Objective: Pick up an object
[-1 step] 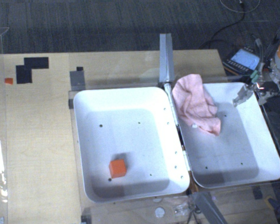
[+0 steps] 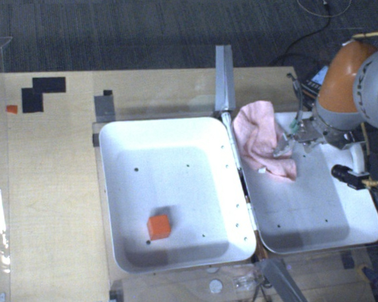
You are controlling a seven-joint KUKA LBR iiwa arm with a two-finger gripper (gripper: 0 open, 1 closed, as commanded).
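Pink cloth drapes over right bin's left rim, tool clamped on its edge

A pink cloth lies crumpled in the right-hand white bin, bunched against that bin's upper left corner and draped partly over the rim next to the divider between the two bins. It is soft and folded on itself, wider at the top and narrowing to a hanging tail toward the lower right, where the gripper meets its edge. A small orange block sits in the left-hand white bin, on the bin floor in its lower left part, apart from the walls, resting flat with a shadowed side facing down-left.
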